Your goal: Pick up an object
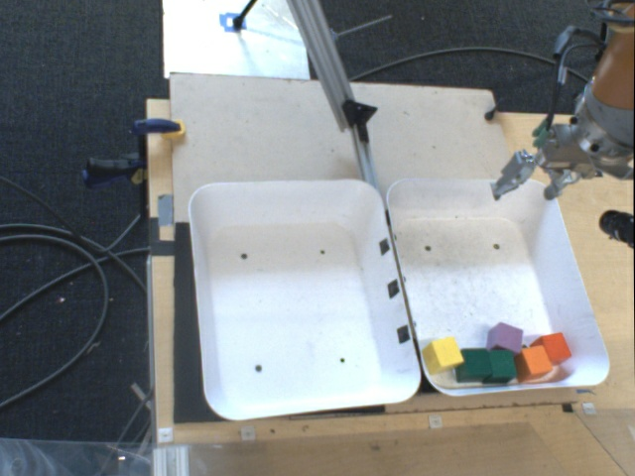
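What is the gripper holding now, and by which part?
Nothing. The gripper is open above the right bin's far edge, away from the blocks in its near corner.

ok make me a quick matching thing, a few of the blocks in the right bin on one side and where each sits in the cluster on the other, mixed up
Things:
1. yellow block
2. purple block
3. green block
4. red block

Places:
A. far right end of the cluster
B. far left end of the cluster
C. back of the cluster, away from the near wall
D. between the yellow and orange blocks, by the near wall

Pairs: 1-B, 2-C, 3-D, 4-A
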Controlling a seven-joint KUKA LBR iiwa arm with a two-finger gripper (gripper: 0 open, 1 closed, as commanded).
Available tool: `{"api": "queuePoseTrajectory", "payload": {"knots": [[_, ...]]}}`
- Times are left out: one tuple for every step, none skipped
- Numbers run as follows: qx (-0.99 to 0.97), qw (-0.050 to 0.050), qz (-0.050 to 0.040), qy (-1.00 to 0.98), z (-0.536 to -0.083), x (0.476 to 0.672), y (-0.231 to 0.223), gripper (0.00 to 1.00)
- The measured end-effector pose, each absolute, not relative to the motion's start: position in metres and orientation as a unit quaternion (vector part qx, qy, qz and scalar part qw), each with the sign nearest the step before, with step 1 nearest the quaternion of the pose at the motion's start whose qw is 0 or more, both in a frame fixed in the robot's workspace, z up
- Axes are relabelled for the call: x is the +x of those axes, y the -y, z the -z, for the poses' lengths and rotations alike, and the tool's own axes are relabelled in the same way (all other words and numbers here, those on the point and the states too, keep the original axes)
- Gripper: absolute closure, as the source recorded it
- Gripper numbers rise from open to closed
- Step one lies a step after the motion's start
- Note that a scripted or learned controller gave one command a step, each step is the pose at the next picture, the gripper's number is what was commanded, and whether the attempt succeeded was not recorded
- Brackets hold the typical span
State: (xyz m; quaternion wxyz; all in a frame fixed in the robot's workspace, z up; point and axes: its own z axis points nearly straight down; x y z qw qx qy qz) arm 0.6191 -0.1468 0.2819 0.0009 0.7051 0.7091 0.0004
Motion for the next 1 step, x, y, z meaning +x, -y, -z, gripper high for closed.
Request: {"api": "queuePoseTrajectory", "payload": {"knots": [[0.704,0.005,-0.0036,-0.710,-0.3914,0.5958,0.1182,0.00]]}}
